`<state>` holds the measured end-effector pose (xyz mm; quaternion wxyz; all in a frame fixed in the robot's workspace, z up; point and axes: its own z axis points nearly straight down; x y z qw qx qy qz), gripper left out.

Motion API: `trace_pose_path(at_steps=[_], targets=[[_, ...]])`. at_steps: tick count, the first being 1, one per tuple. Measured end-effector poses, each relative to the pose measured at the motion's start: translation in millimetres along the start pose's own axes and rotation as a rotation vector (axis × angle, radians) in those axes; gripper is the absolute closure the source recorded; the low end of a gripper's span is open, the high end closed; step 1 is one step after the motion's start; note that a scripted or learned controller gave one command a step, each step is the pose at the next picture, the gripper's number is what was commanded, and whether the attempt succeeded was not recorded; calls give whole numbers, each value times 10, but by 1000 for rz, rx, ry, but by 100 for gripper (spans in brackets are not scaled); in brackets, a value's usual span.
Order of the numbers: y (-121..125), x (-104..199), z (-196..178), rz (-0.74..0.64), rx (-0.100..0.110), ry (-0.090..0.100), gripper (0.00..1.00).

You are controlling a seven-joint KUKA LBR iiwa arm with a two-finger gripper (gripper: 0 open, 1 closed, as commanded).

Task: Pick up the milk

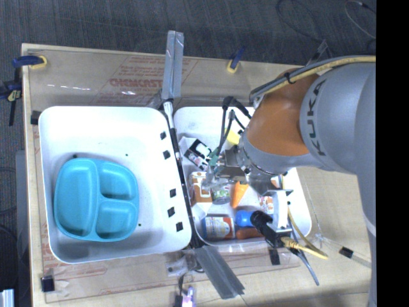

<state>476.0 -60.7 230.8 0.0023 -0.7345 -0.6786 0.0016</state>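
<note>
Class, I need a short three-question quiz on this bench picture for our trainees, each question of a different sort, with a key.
1. True or false: the blue divided plate lies in the left bin.
2. Which bin does the arm reach over? A) the left bin B) the right bin C) neither
3. Fill in: the band above the arm's wrist is coloured ____.

Key
1. True.
2. B. The arm hangs over the right bin, above the cluttered items there; whether the hand holds anything cannot be told.
3. Orange.
</note>
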Motion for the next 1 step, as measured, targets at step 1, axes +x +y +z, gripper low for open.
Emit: trace_pose_path(at_steps=[1], targets=[[-35, 548, -45, 205, -3, -1, 100]])
